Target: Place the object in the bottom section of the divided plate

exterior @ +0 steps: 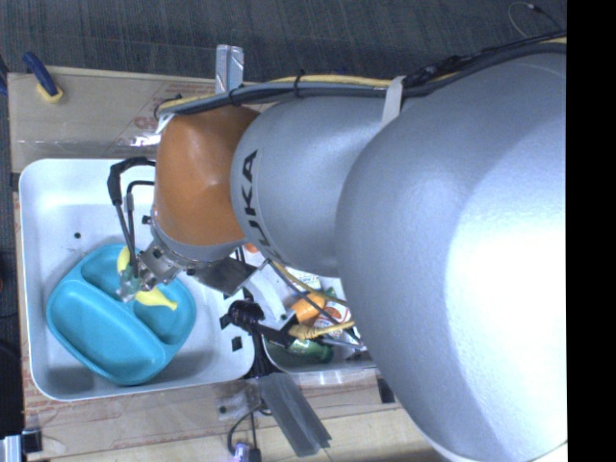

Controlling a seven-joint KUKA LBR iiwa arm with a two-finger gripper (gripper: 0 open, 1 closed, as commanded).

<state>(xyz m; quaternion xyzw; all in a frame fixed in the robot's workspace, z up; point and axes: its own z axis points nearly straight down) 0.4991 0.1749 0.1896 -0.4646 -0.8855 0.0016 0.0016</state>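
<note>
A blue divided plate (pixel 106 325) lies in the left white bin (pixel 58 200), toward its near side. A yellow object (pixel 157 299) rests on the plate's right part, beside a divider ridge. My gripper (pixel 130 279) reaches down over the plate's upper right area, its tip right at the yellow object's left end. A further bit of yellow (pixel 123 258) shows just above the tip. The large grey arm with its orange band (pixel 197 176) covers the middle of the view.
The right bin (pixel 318 373) is mostly hidden under the arm; several small items, orange, green and yellow, lie in its visible near corner (pixel 313 330). Black cables hang beside the wrist. A wooden bench edge runs along the back, with a blue and yellow tool (pixel 40 75) at far left.
</note>
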